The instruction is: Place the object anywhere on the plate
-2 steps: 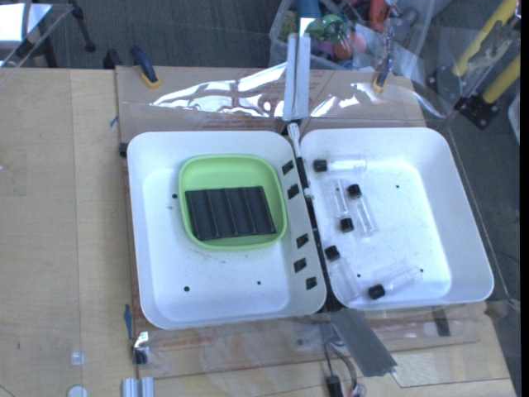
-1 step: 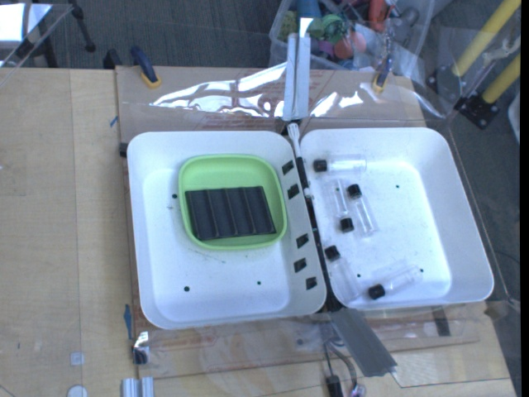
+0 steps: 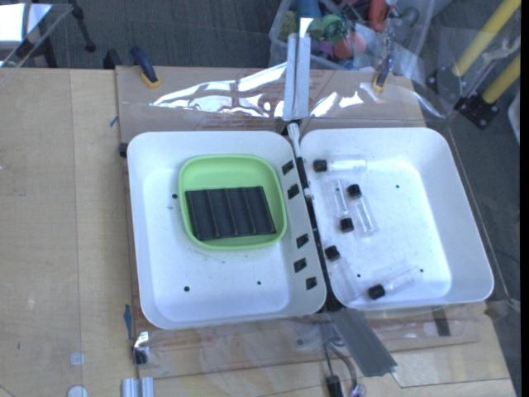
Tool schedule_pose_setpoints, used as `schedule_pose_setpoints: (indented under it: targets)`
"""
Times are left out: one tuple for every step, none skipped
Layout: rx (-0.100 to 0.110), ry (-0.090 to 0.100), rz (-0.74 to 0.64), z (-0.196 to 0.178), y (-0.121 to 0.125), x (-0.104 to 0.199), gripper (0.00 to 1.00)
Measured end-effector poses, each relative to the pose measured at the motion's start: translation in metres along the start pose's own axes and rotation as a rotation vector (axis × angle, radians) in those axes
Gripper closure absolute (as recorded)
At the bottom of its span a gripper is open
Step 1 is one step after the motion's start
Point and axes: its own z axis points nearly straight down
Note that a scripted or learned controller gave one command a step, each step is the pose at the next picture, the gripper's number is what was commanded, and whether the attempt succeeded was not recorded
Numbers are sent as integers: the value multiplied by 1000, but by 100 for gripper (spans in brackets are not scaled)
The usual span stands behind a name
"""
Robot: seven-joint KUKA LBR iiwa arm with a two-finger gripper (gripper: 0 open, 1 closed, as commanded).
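Four clear black-capped vials: nearest, pair, top one; right bin. One green plate, one ridged black block atop. Gripper state: cannot tell.

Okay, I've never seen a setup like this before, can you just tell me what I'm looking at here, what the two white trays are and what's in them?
This is one camera fixed above a workbench, looking down at a slant. Two shallow white bins sit side by side on the wooden bench. The left bin holds a green plate with a dark ribbed block resting on it. The right bin holds several small clear tubes with black caps, for example one near its top edge and one near its bottom edge. Behind the bins is a clear box of colourful toys. A robot arm normally reaches in from the right side to move things, with the aim of putting an object on the plate.
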Motion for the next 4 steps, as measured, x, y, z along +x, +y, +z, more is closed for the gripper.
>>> schedule_pose_setpoints:
  targets:
    - [0, 0, 138, 0, 5, -7, 0]
    - [0, 0, 138, 0, 5, -7, 0]
    - [0, 0, 138, 0, 5, -7, 0]
    - [0, 0, 138, 0, 5, -7, 0]
